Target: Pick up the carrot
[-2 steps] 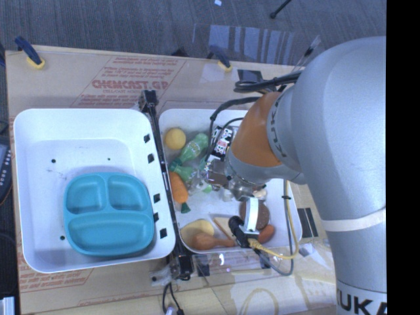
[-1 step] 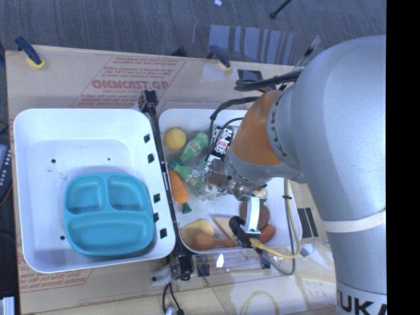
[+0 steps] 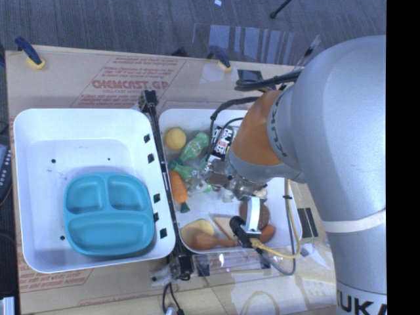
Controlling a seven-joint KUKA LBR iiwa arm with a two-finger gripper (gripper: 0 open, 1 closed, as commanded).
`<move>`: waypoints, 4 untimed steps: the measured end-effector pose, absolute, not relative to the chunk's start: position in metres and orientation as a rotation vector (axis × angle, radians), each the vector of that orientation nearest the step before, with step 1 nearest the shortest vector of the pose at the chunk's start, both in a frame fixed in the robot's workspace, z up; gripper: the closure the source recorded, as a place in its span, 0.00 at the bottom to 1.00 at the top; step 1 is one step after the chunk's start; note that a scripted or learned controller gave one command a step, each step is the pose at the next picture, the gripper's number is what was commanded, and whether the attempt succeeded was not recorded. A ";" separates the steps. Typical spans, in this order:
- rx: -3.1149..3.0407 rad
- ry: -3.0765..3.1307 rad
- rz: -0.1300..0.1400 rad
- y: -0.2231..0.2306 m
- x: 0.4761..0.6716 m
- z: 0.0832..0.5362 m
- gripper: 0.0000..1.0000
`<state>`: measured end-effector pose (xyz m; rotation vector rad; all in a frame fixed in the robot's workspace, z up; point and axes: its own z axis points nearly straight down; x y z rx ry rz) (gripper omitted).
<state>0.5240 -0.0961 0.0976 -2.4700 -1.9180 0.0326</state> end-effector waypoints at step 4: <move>-3.120 -0.338 0.022 -0.030 0.638 0.188 0.00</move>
